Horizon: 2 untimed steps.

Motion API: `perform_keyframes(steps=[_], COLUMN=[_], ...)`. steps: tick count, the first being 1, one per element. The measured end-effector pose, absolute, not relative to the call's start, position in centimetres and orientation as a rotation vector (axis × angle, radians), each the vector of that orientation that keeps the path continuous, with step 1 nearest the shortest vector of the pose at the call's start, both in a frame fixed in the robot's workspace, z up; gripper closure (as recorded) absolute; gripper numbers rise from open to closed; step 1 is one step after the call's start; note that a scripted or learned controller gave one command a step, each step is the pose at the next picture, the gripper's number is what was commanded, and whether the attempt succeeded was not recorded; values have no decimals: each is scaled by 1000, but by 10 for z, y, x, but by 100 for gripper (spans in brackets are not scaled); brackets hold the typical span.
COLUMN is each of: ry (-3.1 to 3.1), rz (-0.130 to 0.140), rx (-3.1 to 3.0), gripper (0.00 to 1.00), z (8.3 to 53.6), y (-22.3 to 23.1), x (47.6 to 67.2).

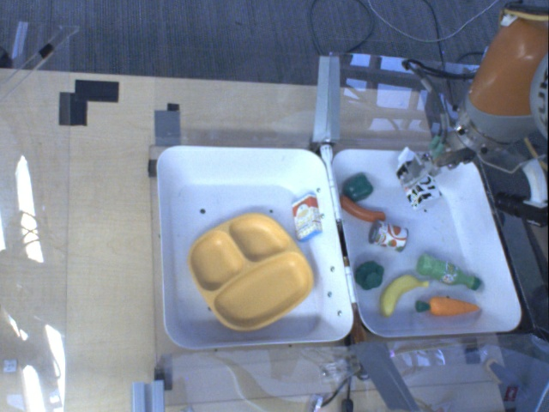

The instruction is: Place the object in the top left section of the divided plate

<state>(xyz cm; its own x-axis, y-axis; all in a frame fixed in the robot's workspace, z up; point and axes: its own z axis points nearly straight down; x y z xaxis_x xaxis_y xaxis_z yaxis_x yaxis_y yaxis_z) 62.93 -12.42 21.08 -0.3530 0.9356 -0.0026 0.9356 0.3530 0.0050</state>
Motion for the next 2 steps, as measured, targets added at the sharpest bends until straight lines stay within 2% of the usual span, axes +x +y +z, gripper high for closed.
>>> perform_keyframes(steps=[1,2], ry=[2561,2561], rz=[4,4], rx=[1808,1808], gripper=[100,0], z=[252,252], y=[-133,-133], x=[671,671])
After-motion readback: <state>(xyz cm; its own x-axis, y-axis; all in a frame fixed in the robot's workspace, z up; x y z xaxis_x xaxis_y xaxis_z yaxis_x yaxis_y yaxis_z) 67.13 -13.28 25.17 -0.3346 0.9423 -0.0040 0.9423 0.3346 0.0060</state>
